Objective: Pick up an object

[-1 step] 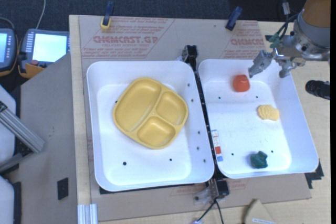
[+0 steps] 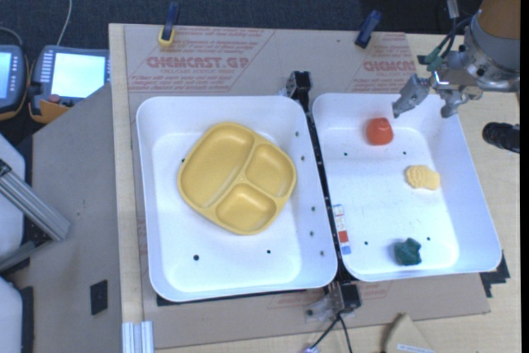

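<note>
Up at the frame's upper right, the gripper [image 2: 430,101] hangs over the right bin [image 2: 463,178], fingers spread apart and gripping nothing; a red object [image 2: 379,131] lies just below-left of it; a yellow object [image 2: 422,177] and a green object [image 2: 407,251] lie lower down; the left bin [image 2: 157,202] holds a yellow divided plate [image 2: 237,177].

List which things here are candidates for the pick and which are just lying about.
Candidates for the pick:
- red piece, right bin, nearest the tool
- yellow piece, right bin
- green piece, right bin
- yellow tray, left bin

Lying about:
- clamps on the board's far edge
- screens off the bench
</note>
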### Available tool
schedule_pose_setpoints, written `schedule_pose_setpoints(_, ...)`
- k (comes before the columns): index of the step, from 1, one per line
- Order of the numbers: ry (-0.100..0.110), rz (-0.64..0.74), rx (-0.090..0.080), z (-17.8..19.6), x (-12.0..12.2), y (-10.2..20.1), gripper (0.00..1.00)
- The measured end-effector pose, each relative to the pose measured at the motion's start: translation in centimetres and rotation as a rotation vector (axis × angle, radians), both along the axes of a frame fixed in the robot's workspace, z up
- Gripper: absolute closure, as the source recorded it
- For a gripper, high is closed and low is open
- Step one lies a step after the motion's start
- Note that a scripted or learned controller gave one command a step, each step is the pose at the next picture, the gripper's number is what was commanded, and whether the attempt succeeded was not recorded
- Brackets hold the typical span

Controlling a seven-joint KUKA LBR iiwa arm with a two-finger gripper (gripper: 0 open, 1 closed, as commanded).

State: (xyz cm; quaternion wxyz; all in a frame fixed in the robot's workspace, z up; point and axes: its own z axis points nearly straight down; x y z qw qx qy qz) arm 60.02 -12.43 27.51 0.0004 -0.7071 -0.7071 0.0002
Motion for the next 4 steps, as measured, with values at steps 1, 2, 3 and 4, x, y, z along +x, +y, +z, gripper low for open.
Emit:
schedule_pose_setpoints(1,0.006,-0.001,0.001,-6.4,-0.2,0.1,0.0)
schedule_pose_setpoints(2,0.003,0.0,0.0,-10.6,0.0,0.5,0.0)
schedule_pose_setpoints(3,0.005,-0.001,0.001,-16.6,0.6,0.0,0.0)
schedule_pose_setpoints(4,-0.002,-0.001,-0.001,-15.1,0.7,0.0,1.0)
